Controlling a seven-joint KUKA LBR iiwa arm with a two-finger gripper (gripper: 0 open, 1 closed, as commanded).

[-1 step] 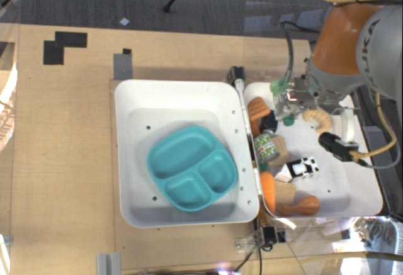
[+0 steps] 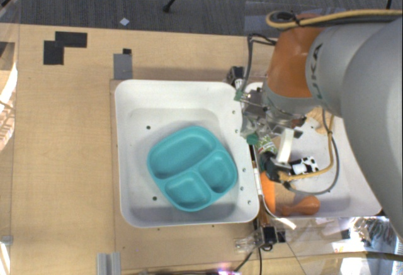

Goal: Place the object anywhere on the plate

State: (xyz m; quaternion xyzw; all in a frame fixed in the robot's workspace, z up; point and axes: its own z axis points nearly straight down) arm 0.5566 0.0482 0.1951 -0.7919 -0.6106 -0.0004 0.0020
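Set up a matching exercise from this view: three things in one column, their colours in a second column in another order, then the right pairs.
Things:
1. plate
2. object lying in the right bin
3. left bin

Colours:
A. white
B. orange
C. teal

Pairs: 1-C, 2-B, 3-A.
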